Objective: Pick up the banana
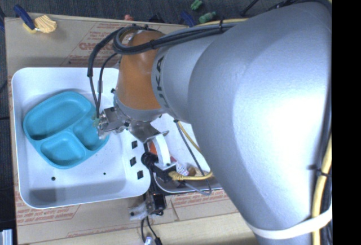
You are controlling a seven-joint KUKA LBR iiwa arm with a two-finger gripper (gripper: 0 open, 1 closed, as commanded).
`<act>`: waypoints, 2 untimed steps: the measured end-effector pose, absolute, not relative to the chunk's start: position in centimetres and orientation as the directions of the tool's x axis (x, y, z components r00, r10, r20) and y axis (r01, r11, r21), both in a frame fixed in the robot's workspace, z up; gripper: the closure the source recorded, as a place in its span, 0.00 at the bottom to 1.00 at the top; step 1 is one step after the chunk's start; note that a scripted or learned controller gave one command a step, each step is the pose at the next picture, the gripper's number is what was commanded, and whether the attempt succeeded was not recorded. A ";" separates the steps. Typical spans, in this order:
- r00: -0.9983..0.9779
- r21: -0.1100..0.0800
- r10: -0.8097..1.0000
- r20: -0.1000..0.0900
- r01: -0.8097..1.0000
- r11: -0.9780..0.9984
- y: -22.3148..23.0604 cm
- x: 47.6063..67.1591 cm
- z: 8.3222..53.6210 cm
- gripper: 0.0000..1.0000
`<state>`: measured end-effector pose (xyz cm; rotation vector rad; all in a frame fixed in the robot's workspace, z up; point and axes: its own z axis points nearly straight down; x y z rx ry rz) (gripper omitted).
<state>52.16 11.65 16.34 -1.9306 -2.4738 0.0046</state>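
Note:
My gripper (104, 123) hangs low over the left bin (22, 81), at the right rim of a blue two-compartment dish (59, 128) that lies in the bin's left half. The orange wrist band (135, 77) stands directly above the gripper, and the wide grey arm (254, 103) hides most of the right bin. Nothing can be seen held at the gripper.
Under the arm, on a visible strip of the right bin (169, 125), lie a small white and orange item (163, 153) and a yellowish bit (183, 170). A yellow and blue object (38, 22) rests on the bench's far left corner. Black cables (107, 52) loop around the wrist.

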 end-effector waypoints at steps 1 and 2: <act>-0.107 -0.003 0.994 -0.001 0.994 0.107 -3.9 54.9 19.2 1.00; -0.063 -0.004 0.998 0.001 0.998 0.063 2.7 56.9 19.1 1.00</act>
